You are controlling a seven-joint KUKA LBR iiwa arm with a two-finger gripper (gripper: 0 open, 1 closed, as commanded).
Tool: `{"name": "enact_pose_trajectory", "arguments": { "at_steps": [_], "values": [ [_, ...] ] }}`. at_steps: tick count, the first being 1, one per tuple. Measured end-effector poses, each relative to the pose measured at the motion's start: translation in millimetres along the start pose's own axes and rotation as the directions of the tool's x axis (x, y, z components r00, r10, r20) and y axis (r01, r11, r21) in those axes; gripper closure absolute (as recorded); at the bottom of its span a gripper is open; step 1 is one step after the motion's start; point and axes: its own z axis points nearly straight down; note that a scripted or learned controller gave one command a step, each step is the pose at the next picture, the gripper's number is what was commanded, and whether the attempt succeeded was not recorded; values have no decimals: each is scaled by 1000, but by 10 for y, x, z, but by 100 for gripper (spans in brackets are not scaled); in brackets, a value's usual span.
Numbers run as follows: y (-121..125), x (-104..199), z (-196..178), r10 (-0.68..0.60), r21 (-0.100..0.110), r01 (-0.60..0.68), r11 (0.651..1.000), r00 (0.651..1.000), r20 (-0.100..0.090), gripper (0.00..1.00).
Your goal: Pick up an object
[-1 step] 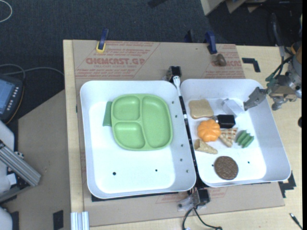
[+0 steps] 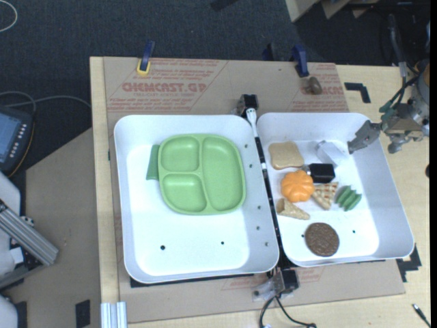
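The right bin (image 2: 382, 203) holds several small items. Among them are a tan bread slice (image 2: 285, 155), an orange fruit (image 2: 297, 186), a black block (image 2: 321, 172) and a pale clear piece (image 2: 329, 149). There are also a green leafy piece (image 2: 348, 198), a ridged cracker (image 2: 323, 196), a tan wedge (image 2: 293, 210) and a round brown cookie (image 2: 321, 238). My gripper (image 2: 377, 141) hovers over the bin's upper right corner, open, with nothing between its fingers. Its left finger (image 2: 361, 139) points toward the clear piece.
The left bin (image 2: 136, 238) holds a green divided plate (image 2: 201, 173). A raised ridge (image 2: 263, 183) separates the two bins. Clamps (image 2: 145, 59) sit on the bench's far edge. The right bin's lower right area is bare white floor.
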Motion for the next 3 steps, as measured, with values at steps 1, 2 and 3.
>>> {"name": "enact_pose_trajectory", "arguments": {
  "at_steps": [1, 2, 3],
  "values": [
    [-57, 92, 500, 0, 5, 0, 1000, 1000, -2, 0],
    [-29, 18, 980, 1, 5, -1, 1000, 1000, -2, 0],
    [-36, 26, 1408, 0, 5, 0, 1000, 1000, -2, 0]
  ]
}}
